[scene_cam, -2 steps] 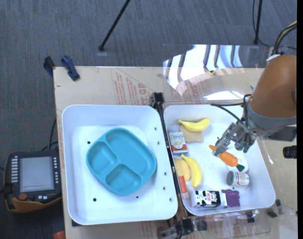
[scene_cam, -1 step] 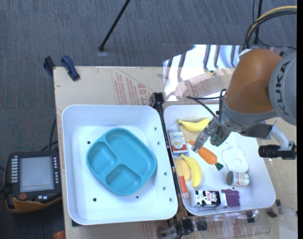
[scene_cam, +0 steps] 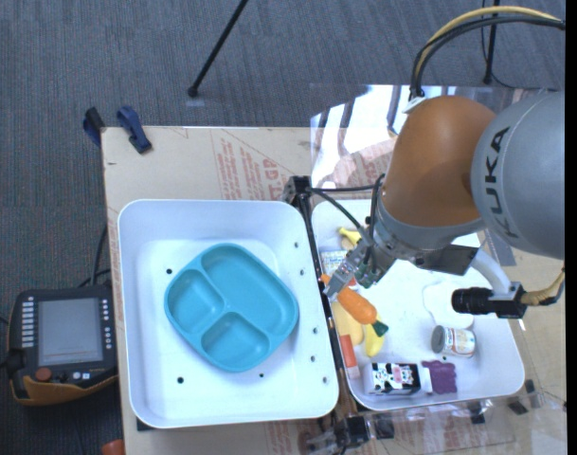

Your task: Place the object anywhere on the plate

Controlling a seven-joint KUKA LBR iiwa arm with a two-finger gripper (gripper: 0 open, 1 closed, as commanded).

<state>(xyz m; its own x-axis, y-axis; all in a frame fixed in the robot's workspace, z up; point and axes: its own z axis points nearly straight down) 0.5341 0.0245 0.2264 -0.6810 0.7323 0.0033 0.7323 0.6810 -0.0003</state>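
A blue plate (scene_cam: 233, 304) with three compartments lies in the left white bin (scene_cam: 141, 254), and nothing rests on it. My gripper (scene_cam: 351, 273) hangs low over the left side of the right bin (scene_cam: 501, 373), close to the wall between the bins. Just below it lies an orange toy carrot (scene_cam: 355, 305) with a green top, resting on a yellow item (scene_cam: 351, 329). The wrist hides the gripper's tips, so I cannot see whether anything is held.
The right bin also holds a cow-print milk carton (scene_cam: 394, 378), a purple piece (scene_cam: 442, 377), a small can (scene_cam: 456, 340), a white item (scene_cam: 439, 299) and another yellow piece (scene_cam: 349, 238). A teach pendant (scene_cam: 61, 335) lies left of the bench.
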